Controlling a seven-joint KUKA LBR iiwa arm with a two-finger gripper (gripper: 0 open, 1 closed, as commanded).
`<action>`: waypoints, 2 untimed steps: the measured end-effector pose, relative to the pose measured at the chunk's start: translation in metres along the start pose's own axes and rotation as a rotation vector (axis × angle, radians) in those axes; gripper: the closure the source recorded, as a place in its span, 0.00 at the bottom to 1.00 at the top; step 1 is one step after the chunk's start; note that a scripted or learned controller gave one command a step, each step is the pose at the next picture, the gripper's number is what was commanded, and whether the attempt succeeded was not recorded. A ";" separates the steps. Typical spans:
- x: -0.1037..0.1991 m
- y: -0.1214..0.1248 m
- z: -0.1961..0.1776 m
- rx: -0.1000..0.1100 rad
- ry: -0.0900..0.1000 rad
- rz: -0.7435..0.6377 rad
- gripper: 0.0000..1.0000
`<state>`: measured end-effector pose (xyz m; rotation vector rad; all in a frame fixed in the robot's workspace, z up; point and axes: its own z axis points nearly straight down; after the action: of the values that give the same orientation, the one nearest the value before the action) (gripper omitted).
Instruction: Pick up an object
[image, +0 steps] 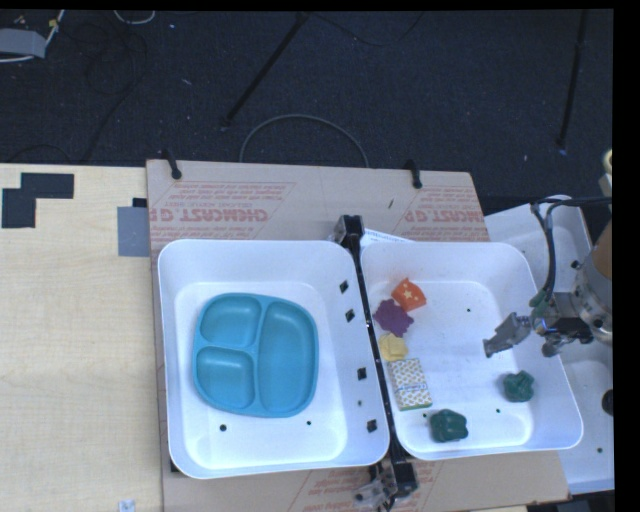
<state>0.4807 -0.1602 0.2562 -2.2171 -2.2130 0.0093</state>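
Jaws (512, 335): they sit over the right-hand shallow white plastic bin (545, 425), toward its 3 o'clock wall, reaching in from the right. Whether they stand open or closed cannot be told; the grey metal parts blur together at this slant. Nothing is seen between them.

Nearest item: a small dark teal lump of soft-looking material (518, 385), lying at the jaws' 6 o'clock, near but apart from them. In my judgement this is the likely pick target.

Further out: a larger dark green rounded lump (449, 425) at the bin's 6 o'clock, close to the front wall. Along the bin's 9 o'clock side, a column of items: an orange blocky piece (408, 294), a purple star-like piece (393, 318) just beside it, a pale yellow piece (392, 347) touching or nearly touching the purple one, and a flat patterned rectangular card or box (410, 383) below.

Left-hand white bin (170, 300): holds a light blue plastic divided plate (257, 354) with three compartments, nothing in them.

Both bins rest on a brown cardboard sheet (300, 205) over the light wooden surface (70, 350).

Recommendation: the step in hand appears to be the approach. Centre the jaws directly over the teal lump before descending, since it stands isolated with free floor around it. Keep off the 3 o'clock wall. Descend fully to the bin floor; the lump is low and a shallow close would likely slip over it.
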 end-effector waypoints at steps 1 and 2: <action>0.000 0.002 -0.004 -0.009 -0.002 -0.001 0.00; 0.010 0.000 0.054 -0.003 0.001 -0.002 0.00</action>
<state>0.4798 -0.1503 0.2021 -2.2152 -2.2164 0.0054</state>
